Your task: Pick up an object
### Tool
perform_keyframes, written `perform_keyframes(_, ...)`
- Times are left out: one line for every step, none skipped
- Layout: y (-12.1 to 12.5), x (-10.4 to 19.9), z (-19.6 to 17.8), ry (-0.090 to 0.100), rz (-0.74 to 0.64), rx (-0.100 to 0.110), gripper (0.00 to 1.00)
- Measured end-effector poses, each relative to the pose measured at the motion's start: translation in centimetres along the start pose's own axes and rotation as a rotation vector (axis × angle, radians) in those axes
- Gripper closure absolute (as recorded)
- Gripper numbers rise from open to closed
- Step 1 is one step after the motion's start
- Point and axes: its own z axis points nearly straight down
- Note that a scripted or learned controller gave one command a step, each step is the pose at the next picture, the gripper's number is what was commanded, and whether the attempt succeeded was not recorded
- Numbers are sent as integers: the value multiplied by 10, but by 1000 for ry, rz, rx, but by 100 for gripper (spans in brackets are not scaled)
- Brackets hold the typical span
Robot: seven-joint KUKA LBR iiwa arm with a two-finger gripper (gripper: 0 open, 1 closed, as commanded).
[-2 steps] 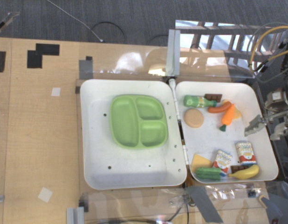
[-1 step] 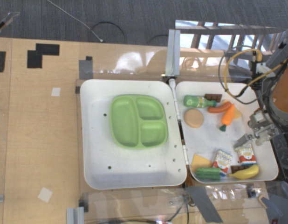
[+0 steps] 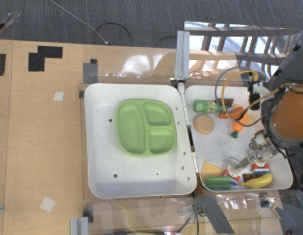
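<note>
Gripper (image 3: 238, 164) low in right bin (image 3: 217, 143), just above the banana (image 3: 258, 181), beside a red-white carton (image 3: 235, 173). Finger state: cannot tell, view cluttered.

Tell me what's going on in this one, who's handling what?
A single robot arm reaches in from the right over the right bin, which holds a jumble of toy food. Its gripper is low near the bin's front, close to a small red and white item, a banana, a yellow wedge and a green vegetable. Nothing looks lifted yet. The left bin holds a green divided plate.
</note>
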Motion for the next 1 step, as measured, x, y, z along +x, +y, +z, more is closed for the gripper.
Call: perform_keyframes(-66, -25, 0, 3, 52, 6, 0)
